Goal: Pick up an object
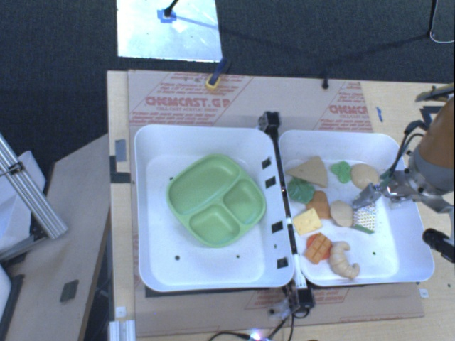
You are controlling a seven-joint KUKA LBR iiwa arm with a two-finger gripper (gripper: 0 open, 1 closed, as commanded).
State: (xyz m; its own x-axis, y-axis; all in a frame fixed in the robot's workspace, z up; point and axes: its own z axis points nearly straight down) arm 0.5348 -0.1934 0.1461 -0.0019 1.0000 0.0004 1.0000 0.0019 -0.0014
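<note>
Objects (328, 215) — about nine in right bin (411, 261) — one tray (215, 199).

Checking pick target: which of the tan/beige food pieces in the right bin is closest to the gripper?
The rounded beige piece just left of the gripper. The tan wedge and the curled piece lie farther off; the pale one sits slightly farther.

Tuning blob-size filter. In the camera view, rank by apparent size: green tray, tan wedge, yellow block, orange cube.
1. green tray, by far the largest
2. tan wedge
3. yellow block and orange cube: they look about alike, so I would not rank one over the other.
</note>
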